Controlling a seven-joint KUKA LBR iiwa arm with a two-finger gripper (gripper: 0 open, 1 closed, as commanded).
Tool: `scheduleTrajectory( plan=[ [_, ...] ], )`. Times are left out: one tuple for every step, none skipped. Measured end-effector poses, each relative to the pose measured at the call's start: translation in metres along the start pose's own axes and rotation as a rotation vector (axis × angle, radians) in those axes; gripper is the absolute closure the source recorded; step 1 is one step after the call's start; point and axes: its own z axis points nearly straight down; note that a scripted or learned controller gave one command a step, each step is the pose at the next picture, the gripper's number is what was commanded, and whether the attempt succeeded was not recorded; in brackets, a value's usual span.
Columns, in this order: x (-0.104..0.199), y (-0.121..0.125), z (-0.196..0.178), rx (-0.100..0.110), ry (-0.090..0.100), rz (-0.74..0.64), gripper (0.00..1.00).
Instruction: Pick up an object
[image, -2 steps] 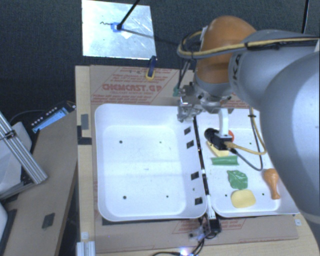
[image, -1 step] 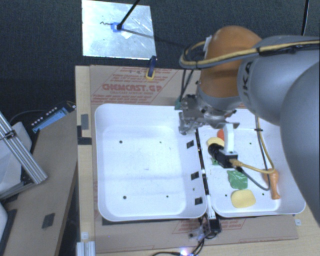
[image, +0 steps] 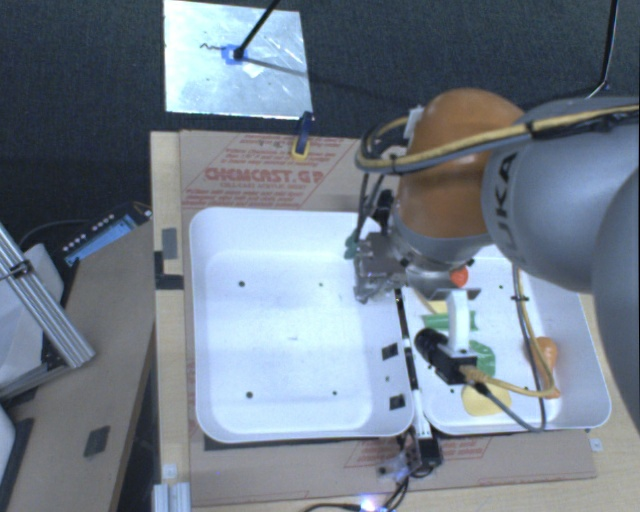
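Two shallow white bins sit side by side on the surface (image: 110, 330), resting on a cardboard sheet (image: 260, 170) with red print. The left bin (image: 290, 330) takes up the middle of the frame, and its floor is bare open room from wall to wall.

The right bin (image: 590, 395) holds the loose things, partly covered by the arm (image: 560, 200) coming in from the right. An orange piece (image: 546, 352) lies just beside the bin's right wall, its long axis running roughly up and down the frame with the narrower end toward the top. A yellow piece (image: 487, 402) lies flat near the bin's lower edge, stretched more left to right. A green piece (image: 482, 355) sits above it, partly hidden, so its direction cannot be told. A small red piece (image: 460, 276) peeks out close under the wrist.

The gripper (image: 372, 280) hangs over the shared edge between the bins, toward their upper end, left of all these things. Whether it is wide or narrow cannot be told, and nothing is seen in it.
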Motion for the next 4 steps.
scheduleTrajectory(
  plan=[
    [0.032, -0.035, -0.097, -0.011, 0.003, -0.001, 1.00],
    [0.008, -0.041, -0.200, -0.017, 0.002, 0.004, 1.00],
    [-0.001, -0.042, -0.290, -0.016, 0.002, 0.003, 1.00],
    [-0.111, 0.007, -0.284, -0.006, -0.005, 0.017, 1.00]
  ],
)
